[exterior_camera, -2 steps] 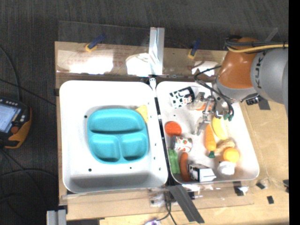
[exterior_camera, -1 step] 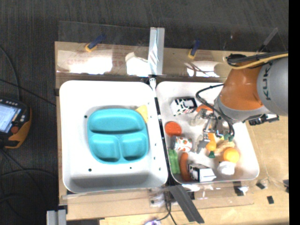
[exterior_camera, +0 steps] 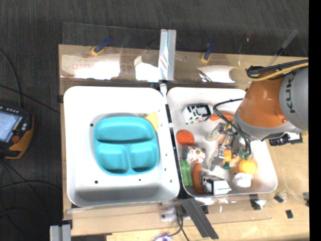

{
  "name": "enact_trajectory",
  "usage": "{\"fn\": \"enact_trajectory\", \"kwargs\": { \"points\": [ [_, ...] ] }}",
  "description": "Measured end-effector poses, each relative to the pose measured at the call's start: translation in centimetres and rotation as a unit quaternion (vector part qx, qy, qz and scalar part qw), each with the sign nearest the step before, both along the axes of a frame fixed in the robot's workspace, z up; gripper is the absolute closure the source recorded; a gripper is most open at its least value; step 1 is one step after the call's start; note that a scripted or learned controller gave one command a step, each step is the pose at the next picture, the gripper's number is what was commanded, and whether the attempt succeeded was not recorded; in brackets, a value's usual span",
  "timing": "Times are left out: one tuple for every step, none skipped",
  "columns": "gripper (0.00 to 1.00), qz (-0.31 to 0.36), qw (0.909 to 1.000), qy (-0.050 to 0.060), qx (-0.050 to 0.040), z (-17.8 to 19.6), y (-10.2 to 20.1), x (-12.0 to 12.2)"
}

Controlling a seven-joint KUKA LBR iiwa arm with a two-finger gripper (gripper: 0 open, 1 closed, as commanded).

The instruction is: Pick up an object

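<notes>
The arm (exterior_camera: pixel 271 107) reaches in from three o'clock and hangs over the right bin (exterior_camera: pixel 175 100), its orange band covering the bin's upper right part. The left bin (exterior_camera: pixel 75 134) at nine o'clock bears a turquoise divided tray (exterior_camera: pixel 125 144) with a yellow piece (exterior_camera: pixel 152 119) at its one o'clock corner.

The gripper (exterior_camera: pixel 226 145) points down into the middle of the right bin; I cannot tell from this angle how its jaws stand, and nothing is plainly between them. The nearest candidate, in my judgement, is the small orange-yellow toy (exterior_camera: pixel 245 165), just beside the gripper at about four o'clock. A white cup (exterior_camera: pixel 243 180) sits touching it at six o'clock and may crowd a grasp.

Farther off towards nine o'clock lie a red-orange ball (exterior_camera: pixel 184 137), a white printed block (exterior_camera: pixel 195 155), and a green piece (exterior_camera: pixel 185 173); a black-and-white die (exterior_camera: pixel 197 113) lies at eleven o'clock.
</notes>
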State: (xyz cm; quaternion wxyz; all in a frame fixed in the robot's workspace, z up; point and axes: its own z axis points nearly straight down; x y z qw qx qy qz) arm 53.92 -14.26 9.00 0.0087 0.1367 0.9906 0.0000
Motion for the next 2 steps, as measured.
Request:
{"fn": "enact_trajectory", "kwargs": {
  "points": [
    [0.0,-0.022,0.9998,-0.003,-0.0016,0.1,-0.2,-3.0],
    [0.0,-0.032,0.9995,0.002,-0.0006,0.0,2.7,0.8]
  ]
}}
